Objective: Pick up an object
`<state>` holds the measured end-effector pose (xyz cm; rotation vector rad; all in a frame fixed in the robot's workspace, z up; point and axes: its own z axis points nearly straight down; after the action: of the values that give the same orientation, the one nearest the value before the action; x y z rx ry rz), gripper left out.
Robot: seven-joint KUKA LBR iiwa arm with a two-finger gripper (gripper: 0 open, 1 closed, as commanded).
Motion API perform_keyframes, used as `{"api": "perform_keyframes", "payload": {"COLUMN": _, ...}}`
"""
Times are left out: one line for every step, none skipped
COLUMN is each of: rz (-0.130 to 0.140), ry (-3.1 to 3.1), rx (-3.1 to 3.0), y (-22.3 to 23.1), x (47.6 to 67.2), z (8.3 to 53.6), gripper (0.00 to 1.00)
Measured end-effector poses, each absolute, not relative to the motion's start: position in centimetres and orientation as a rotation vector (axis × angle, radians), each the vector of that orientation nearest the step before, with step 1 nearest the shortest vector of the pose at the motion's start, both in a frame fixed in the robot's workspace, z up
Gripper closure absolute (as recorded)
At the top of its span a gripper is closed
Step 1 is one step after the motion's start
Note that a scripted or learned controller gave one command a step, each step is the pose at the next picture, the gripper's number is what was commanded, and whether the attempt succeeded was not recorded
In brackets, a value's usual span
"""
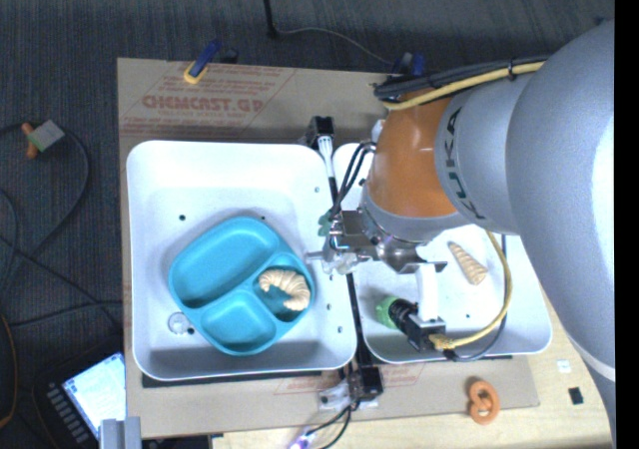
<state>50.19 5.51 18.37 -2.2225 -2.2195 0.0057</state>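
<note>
You can't tell the gripper's [344, 247] state at frame centre over the divide between the bins, while the nearest object, a croissant [285, 287], lies just lower left in the blue tray [215, 272], left bin [160, 178].

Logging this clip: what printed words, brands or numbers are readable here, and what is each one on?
"CHEMCAST GP": red print on the brown board under the bins, first letters fairly clear, the end uncertain.
"KUKA": dark letters running up the arm at the edge of the orange band, partly cut off.
The smaller red line below "CHEMCAST" is too blurred to read.
</note>
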Motion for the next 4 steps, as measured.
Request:
{"api": "perform_keyframes", "payload": {"rz": 0.002, "ry": -2.221, "rx": -2.223, "y": -1.0, "x": 48.8, "z": 23.7, "gripper": 1.00}}
{"api": "perform_keyframes", "payload": {"rz": 0.001, "ry": -2.221, "rx": -2.221, "y": 2.8, "x": 48.4, "z": 23.4, "gripper": 1.00}}
{"api": "perform_keyframes", "payload": {"rz": 0.003, "ry": -2.222, "rx": -2.219, "y": 7.6, "x": 48.3, "z": 23.0, "gripper": 1.00}}
{"api": "perform_keyframes", "payload": {"rz": 0.005, "ry": -2.221, "rx": -2.220, "y": 11.2, "x": 48.3, "z": 21.5, "gripper": 1.00}}
